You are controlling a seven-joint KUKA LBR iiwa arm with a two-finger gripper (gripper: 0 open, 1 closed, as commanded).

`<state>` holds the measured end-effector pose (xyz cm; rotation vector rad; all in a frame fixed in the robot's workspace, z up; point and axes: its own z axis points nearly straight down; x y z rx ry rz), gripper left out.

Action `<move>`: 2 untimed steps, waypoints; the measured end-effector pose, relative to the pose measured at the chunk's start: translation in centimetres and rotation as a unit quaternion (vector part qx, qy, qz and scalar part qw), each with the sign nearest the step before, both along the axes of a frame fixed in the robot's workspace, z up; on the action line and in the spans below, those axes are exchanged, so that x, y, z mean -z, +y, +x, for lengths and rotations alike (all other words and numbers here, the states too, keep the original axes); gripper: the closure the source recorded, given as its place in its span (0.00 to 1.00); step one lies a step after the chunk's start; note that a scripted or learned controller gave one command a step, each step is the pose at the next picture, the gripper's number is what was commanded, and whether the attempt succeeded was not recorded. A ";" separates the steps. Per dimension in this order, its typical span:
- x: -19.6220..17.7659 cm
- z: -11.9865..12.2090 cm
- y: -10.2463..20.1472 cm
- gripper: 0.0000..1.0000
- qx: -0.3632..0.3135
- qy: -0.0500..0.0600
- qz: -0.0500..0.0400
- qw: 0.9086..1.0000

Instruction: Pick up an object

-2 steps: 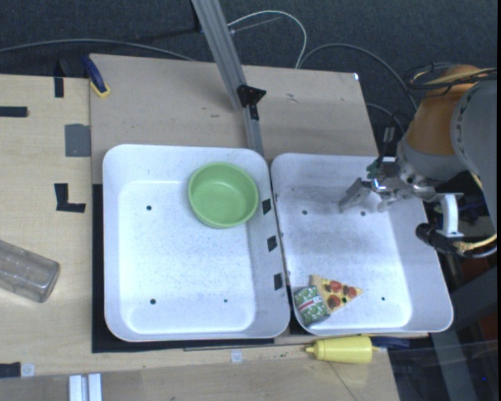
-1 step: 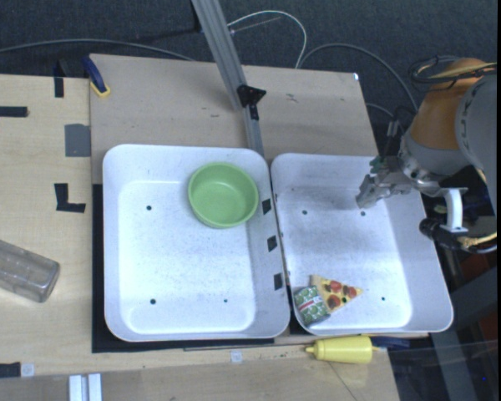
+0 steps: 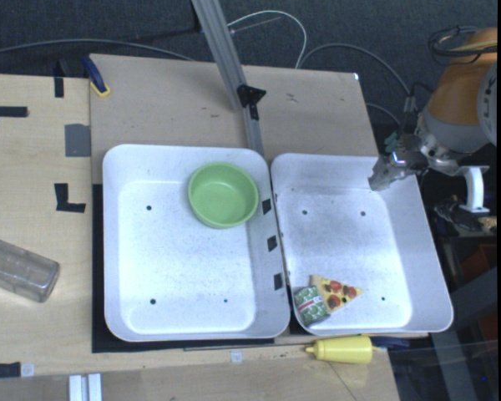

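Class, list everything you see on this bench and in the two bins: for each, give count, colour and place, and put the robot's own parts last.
bowl: one, green, left bin, far right corner
pizza slice toy: one, yellow and red, right bin, near edge
small packet: one, green and white, touching the pizza slice toy
bottle: one, yellow, lying on the bench below the right bin
clear container: one, transparent, lying at the bench's left
bins: two, white, side by side
arm: one, grey and orange, right
gripper: one, grey, above right bin's far right corner

Two white bins [image 3: 134, 324] [image 3: 417, 249], one green bowl [image 3: 224, 194], one pizza slice [image 3: 338, 291], one yellow bottle [image 3: 344, 349], and perhaps one small green packet [image 3: 311, 305].
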<state>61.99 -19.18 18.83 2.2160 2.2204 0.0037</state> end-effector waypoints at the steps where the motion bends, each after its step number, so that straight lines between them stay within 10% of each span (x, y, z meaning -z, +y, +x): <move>1: -6.4 -0.1 -0.1 1.00 0.000 0.000 0.000 1.000; 2: -8.2 0.0 -0.1 1.00 0.000 0.002 0.001 1.000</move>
